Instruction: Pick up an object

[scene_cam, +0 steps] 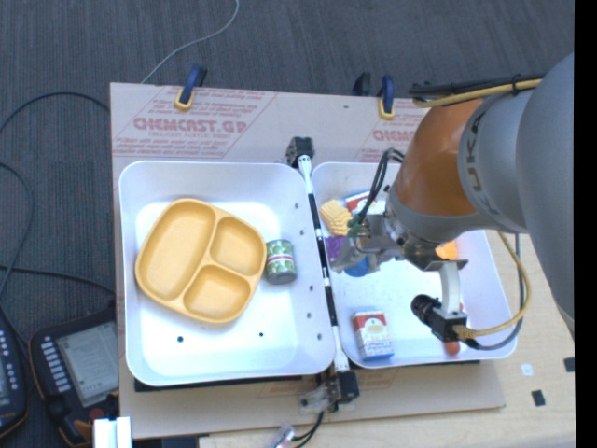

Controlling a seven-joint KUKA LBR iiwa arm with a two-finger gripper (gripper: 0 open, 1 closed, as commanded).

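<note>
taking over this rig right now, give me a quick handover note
Gripper: low in the right bin, near its left wall, among the corn cob and a blue object; whether it grips anything cannot be told.
Right bin also holds a small red and white box.
Left bin: yellow divided plate and a small can beside it.
Done: nothing seen lifted.
Left: grasp one object and raise it.

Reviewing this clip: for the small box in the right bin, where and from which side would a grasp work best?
Probably from straight above, fingers closing across the small box's two long sides. It lies flat near the right bin's front wall, so a side approach looks cramped.
</note>
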